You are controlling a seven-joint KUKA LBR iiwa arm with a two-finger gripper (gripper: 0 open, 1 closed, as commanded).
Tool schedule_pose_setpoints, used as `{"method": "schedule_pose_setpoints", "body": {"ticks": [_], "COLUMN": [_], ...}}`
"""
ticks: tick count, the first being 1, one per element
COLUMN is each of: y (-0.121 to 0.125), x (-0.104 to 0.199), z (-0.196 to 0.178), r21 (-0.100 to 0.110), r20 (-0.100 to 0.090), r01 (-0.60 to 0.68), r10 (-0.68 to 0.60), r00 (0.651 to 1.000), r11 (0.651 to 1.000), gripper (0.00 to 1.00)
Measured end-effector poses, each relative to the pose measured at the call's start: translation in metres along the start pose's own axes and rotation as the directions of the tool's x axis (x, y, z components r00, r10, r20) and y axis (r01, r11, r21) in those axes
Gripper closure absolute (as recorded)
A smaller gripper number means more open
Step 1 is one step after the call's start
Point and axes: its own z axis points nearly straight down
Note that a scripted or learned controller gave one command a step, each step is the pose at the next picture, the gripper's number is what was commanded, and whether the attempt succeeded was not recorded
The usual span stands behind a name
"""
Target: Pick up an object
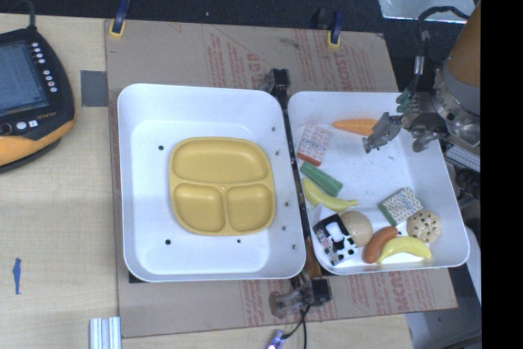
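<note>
My gripper (401, 137) hangs over the far right part of the right bin (451, 200). It is open, with nothing between its two dark fingers. Its left finger (378, 135) sits just beside the right tip of an orange carrot (353, 126). Along the bin's near side lie a patterned green block (400, 205), a speckled cookie (424, 225), a yellow banana (406, 252), a red sausage (379, 243), a beige round piece (356, 225) and a black-and-white item (333, 241). Toward the left wall are a pink-white packet (315, 143), a green piece (320, 176) and another yellow banana (326, 195).
The left bin (147, 118) holds a yellow divided plate (221, 184). An orange-edged control pendant (31, 98) lies on the bench at far left. Clamps (334, 26) pin the cardboard sheet under both bins. The arm's wrist (458, 86) rises at the right.
</note>
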Motion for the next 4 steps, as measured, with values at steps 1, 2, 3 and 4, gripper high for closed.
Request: {"method": "schedule_pose_setpoints", "body": {"ticks": [1,2,3,4], "y": [-0.041,0.055,0.079,-0.021], "x": [-0.013,-0.026,-0.104,-0.018], "z": [0.112,0.159,0.179,0.113], "r21": [0.001,0.001,-0.002,0.0], "r20": [0.0,0.002,0.0,0.0], "r01": [0.001,0.001,-0.003,0.003], "r10": [-0.001,-0.001,0.003,-0.003], "r00": [1.0,1.0,1.0,1.0], "r11": [1.0,1.0,1.0,1.0], "gripper": [0.0,0.0,0.0,0.0]}}
